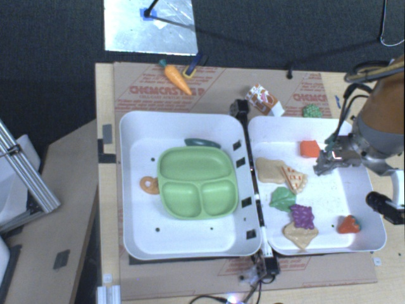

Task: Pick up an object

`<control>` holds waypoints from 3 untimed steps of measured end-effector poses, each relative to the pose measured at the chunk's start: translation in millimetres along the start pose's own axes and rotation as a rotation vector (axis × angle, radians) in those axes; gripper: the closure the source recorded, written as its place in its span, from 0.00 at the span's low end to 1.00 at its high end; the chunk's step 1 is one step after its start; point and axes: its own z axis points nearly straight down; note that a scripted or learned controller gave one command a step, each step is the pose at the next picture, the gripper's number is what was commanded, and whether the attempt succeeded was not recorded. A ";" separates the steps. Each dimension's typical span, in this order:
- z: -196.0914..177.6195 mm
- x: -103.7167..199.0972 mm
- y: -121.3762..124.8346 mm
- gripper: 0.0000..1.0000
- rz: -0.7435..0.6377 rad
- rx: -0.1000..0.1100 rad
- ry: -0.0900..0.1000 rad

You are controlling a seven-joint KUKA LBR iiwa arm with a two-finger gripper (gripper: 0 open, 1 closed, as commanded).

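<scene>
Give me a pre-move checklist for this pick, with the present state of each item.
1. Gripper is over the right bin: ok.
2. Orange block sits beside the gripper, free of other items: ok.
3. Gripper centred over the orange block: not ok, it is off to the side.
4. Finger opening: cannot tell.
5. Nothing held yet: cannot tell.
6. Green tray lies in the left bin, away from the arm: ok.

Cardboard-topped bench [158, 87], two white bins [130, 170] side by side, toy carrot [177, 79], small carton [264, 100], green toy [311, 111]
</scene>
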 end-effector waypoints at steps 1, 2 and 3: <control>-7.9 36.6 -10.7 1.00 -0.003 0.003 0.002; 3.7 43.5 0.1 1.00 -0.001 0.003 0.000; 8.3 27.7 -8.2 1.00 0.004 0.003 0.000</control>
